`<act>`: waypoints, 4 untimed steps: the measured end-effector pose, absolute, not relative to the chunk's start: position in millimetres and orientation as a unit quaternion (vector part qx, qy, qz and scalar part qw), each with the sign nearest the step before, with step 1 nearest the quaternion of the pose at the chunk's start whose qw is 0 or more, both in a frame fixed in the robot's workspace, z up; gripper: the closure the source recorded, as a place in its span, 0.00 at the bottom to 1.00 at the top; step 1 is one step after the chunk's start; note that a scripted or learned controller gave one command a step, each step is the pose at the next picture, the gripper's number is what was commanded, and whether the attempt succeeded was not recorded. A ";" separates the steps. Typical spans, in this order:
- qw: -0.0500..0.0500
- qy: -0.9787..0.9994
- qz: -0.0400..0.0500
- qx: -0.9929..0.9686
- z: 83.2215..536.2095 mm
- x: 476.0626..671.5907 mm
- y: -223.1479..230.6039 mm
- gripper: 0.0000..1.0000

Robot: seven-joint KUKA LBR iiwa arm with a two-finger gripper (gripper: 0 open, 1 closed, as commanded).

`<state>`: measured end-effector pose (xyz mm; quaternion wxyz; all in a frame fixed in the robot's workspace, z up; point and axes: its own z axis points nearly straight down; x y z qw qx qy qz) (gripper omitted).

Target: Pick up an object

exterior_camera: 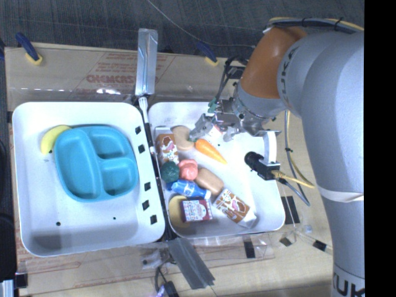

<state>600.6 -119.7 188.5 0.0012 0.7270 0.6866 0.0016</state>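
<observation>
Worktop's right bin (pixel 272 212) is packed; end effector (pixel 209 124) hovers over the carrot (pixel 210 151), can't tell its grip. Reaching step, probably needs lowering next.

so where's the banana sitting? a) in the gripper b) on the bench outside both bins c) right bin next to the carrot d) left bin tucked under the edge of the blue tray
d: the banana lies in the left bin, its yellow curve poking out from behind the upper-left edge of the blue tray.
</observation>
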 end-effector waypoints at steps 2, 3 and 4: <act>-0.002 0.637 -0.001 0.771 101.2 633.5 -119.1 0.00; 0.002 0.633 0.003 0.774 97.5 602.7 -142.9 0.00; -0.002 0.628 -0.001 0.778 91.2 531.0 -139.4 0.00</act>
